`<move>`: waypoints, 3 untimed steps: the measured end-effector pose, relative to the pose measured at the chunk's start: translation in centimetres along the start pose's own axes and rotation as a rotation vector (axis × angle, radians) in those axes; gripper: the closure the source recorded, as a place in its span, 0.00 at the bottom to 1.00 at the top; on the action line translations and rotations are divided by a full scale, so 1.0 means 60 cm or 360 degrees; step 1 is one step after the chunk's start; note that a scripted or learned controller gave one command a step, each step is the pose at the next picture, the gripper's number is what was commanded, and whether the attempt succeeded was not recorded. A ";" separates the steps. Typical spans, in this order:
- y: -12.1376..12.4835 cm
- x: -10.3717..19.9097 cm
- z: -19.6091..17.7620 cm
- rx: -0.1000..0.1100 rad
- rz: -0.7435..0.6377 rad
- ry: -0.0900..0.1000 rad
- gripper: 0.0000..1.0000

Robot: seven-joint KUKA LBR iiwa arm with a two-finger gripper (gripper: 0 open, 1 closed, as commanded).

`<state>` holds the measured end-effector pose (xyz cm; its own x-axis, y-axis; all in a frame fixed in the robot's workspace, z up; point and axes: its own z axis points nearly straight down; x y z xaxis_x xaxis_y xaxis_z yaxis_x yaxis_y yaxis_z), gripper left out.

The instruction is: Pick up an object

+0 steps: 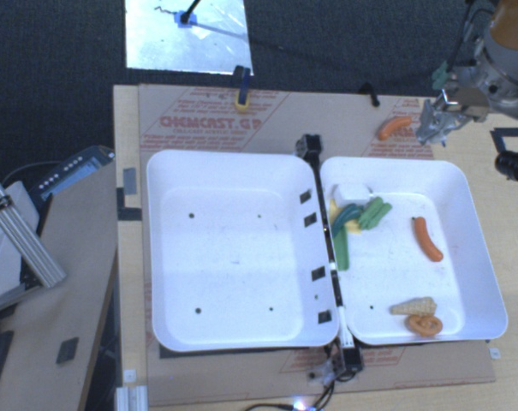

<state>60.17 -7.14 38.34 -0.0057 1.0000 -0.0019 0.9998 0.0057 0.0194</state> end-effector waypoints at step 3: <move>0.072 0.020 -0.252 0.0027 0.0009 0.0001 1.00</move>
